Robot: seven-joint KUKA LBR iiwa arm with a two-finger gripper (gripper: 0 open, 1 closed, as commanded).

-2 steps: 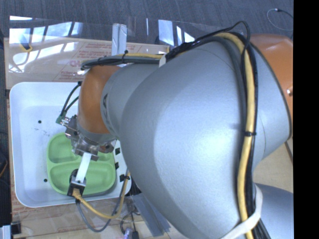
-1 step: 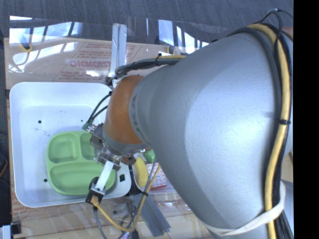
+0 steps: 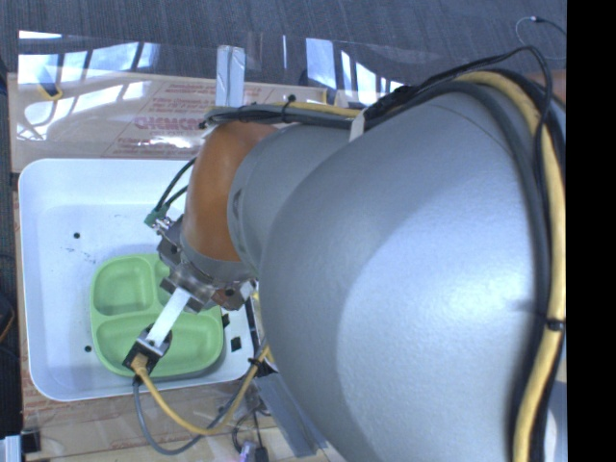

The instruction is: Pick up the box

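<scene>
Camera view from above: the green box point(image 3: 120, 292) lies in the white bin point(image 3: 53, 200), in the bin's near half and close to its near wall, well apart from its far wall; it is a shallow tray with a ridge dividing it into compartments. The grey arm point(image 3: 404, 287) reaches over the bin, its orange band point(image 3: 214, 195) above the bin's middle and its wrist point(image 3: 202, 279) over the side of the box nearest the bin's centre. Whether the fingers are open or closed I cannot tell, and nothing shows the box as held.

The step in hand looks like lining up for the grasp. To do it well, the fingers should probably straddle a thin wall of the box, either the rim or the dividing ridge, since the whole box seems too wide to span; come down straight; stop short of pressing into the bin floor; close firmly; lift slowly, as a grip at one edge will likely let the box tilt or slip.
</scene>
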